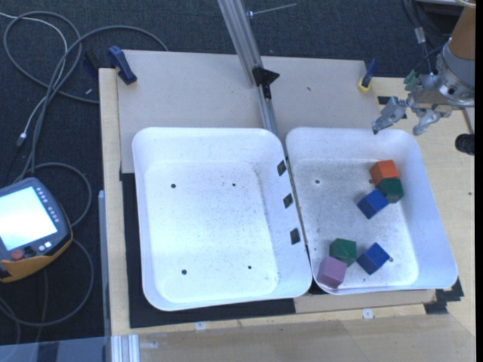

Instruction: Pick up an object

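Note:
The right bin (332, 149) holds several small blocks. An orange block (383, 170) sits by a green one (392, 189), with a blue block (371, 203) just below them. Near the bin's front lie another green block (343, 249), a blue block (373, 258) and a pink block (331, 271). My gripper (404, 118) hangs above the bin's far right corner, clear of all the blocks, its two fingers spread open with nothing between them.
The left bin (151, 157) lies beside the right one. A slanted metal pole (240, 32) rises from the board behind the bins. Blue clamps (121, 62) hold the board's corners. A teach pendant (26, 225) and cables lie on the floor at the left.

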### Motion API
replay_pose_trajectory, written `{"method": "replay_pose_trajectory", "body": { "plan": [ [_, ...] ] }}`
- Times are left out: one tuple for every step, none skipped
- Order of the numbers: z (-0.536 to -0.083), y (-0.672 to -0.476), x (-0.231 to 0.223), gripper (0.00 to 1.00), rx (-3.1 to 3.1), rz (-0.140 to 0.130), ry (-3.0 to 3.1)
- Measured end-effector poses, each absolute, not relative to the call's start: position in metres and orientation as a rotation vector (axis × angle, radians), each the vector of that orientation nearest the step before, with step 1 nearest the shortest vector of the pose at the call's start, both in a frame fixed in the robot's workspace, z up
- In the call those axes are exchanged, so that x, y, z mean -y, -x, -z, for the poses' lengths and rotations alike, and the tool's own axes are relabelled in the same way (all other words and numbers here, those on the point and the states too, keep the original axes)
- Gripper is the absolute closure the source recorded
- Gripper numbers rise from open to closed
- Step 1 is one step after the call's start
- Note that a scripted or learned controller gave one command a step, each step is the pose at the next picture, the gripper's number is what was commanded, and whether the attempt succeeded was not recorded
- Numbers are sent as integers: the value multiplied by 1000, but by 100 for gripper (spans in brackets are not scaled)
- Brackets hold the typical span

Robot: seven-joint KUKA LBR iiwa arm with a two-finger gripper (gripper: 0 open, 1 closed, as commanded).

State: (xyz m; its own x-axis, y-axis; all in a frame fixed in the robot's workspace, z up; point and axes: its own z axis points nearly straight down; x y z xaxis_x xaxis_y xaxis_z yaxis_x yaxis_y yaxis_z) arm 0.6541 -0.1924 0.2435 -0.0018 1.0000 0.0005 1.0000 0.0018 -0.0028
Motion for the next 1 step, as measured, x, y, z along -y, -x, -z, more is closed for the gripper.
{"method": "replay_pose_trajectory", "body": {
  "plan": [
    [-117, -644, 216, 0, 2229, 5, 2228]
  ]
}}
